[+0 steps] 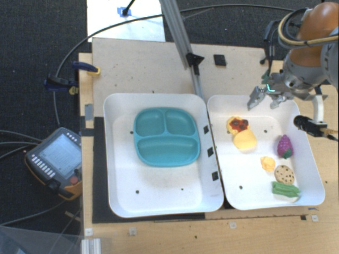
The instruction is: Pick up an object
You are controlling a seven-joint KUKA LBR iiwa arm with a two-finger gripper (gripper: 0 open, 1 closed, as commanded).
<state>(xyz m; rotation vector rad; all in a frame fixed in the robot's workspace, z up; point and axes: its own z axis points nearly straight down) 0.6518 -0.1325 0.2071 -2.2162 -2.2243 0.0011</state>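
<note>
The gripper [266,96] is seen above the far rim of the right bin [307,192], fingers spread apart, nothing held between them. No object is grasped yet.

Candidate objects are all in the right bin: a red-and-yellow piece [238,124] nearest the gripper, a yellow rounded piece [245,140] touching it just below, a purple grape-like piece [285,146] near the right wall, a small yellow piece [268,164], a spotted cookie [284,174] and a green piece [286,190] close together at the near right corner. A teal divided plate [166,137] is seen in the left bin [122,189].

Risks judged from here:
- The red-and-yellow and yellow rounded pieces are touching; one may be nudged aside or both pinched badly if the descent lands between them.
- The gripper sits over the bin's rim; a straight drop could strike the wall.
- The cookie looks flat; fingers may close over it without purchase.
- Objects near the walls leave little finger clearance.
</note>
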